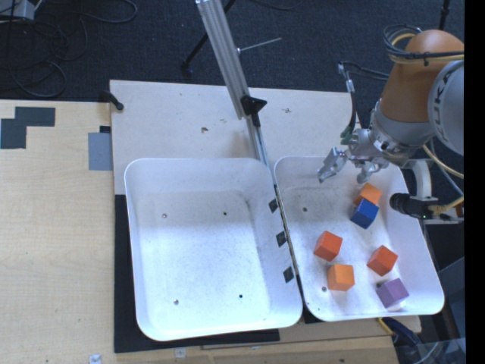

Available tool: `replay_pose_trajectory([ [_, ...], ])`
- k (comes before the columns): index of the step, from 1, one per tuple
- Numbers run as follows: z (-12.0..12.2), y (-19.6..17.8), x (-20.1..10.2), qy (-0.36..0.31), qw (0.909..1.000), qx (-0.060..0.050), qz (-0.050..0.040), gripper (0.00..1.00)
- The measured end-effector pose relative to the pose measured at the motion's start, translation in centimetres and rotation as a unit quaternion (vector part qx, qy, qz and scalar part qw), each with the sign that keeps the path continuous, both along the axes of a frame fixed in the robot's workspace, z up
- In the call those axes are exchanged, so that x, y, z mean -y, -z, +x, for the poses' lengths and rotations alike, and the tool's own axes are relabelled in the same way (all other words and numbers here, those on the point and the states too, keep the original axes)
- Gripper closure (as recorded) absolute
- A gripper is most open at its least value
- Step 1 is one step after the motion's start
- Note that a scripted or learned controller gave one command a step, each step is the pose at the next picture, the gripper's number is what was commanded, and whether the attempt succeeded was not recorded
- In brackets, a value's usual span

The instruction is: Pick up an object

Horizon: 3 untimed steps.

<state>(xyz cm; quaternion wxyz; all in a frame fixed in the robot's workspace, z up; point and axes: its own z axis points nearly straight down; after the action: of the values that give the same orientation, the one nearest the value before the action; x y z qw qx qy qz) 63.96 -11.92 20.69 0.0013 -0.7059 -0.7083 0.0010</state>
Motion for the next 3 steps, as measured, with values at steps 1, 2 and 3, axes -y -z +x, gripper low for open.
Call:
replay_pose_trajectory([
  [1,-4.7,11.8,-0.5,0.002,1.0,0.001,-0.0001,0.0],
  [2,-11.2,11.4,-0.3,0.003,1.0,0.002,-0.0002,0.0],
  [3,-11.2,10.5,-0.2,0.006,1.0,0.002,0.0004,1.0],
])
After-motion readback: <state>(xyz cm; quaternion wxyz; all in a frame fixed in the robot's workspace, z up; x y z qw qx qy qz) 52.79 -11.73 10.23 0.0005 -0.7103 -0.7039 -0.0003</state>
